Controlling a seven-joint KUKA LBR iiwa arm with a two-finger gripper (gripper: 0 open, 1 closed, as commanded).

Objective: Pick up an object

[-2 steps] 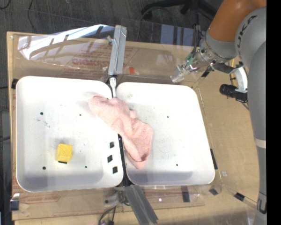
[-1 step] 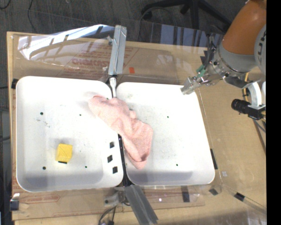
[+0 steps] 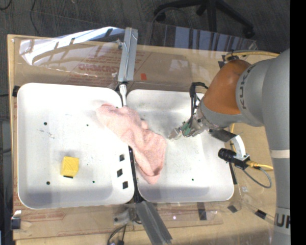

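A pink cloth [image 3: 137, 137] lies draped over the divider between the two white bins, most of it in the right bin [image 3: 214, 188]. A small yellow block [image 3: 70, 166] sits in the left bin [image 3: 35, 101], toward its front. My gripper [image 3: 179, 132] hangs low in the right bin, just right of the cloth's edge. Its tip looks blurred and small. Nothing shows between its fingers, and the cloth looks apart from it.
Clear plastic sheeting [image 3: 71, 42] lies behind the left bin. A metal bar [image 3: 126, 55] runs back from the divider. The arm's orange band [image 3: 225, 93] sits over the right bin's back right part.
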